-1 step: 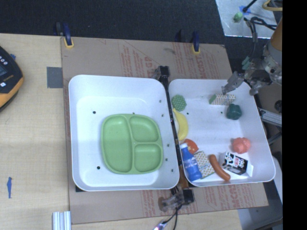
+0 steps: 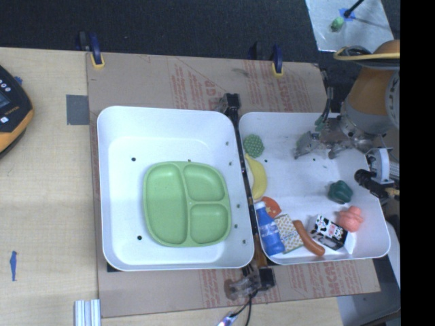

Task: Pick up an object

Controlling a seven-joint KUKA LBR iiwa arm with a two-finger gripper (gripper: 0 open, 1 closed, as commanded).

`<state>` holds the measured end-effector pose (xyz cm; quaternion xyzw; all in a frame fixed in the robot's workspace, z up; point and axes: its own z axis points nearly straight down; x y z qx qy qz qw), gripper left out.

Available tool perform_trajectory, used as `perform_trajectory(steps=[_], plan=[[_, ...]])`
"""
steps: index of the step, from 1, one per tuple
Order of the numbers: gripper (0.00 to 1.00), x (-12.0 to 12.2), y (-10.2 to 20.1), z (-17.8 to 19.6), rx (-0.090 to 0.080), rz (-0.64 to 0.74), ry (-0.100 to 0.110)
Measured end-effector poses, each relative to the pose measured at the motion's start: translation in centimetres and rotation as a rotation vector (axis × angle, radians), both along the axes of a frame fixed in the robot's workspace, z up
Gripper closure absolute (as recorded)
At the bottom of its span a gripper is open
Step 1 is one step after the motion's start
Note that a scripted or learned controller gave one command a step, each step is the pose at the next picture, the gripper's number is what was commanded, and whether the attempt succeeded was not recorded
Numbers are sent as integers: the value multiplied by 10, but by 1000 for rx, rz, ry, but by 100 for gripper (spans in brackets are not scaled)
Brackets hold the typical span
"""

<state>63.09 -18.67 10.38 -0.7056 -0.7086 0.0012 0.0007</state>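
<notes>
The grey two-finger claw hangs over the right-hand white bin, fingers splayed and holding nothing. Nearest candidate — the small dark-green rounded lump, just below and to its right. It looks light and probably rubbery — though the view is soft — so pinch across its middle.

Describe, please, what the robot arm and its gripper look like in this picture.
The arm enters from the right, with a broad orange band above a rounded grey wrist section. Below it, the gripper is a compact assembly of dull grey metal with thin, dark, angular parts. A thin dark cable or rod runs along its upper side.
</notes>
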Motion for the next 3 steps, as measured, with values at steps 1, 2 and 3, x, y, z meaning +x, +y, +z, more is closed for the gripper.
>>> perform_trajectory(steps=[1, 2, 3], plan=[[0, 17, -25, 96, 0, -1, -3], [0, 26, 47, 65, 1, 2, 1], [0, 25, -17, 45, -1, -2, -1]])
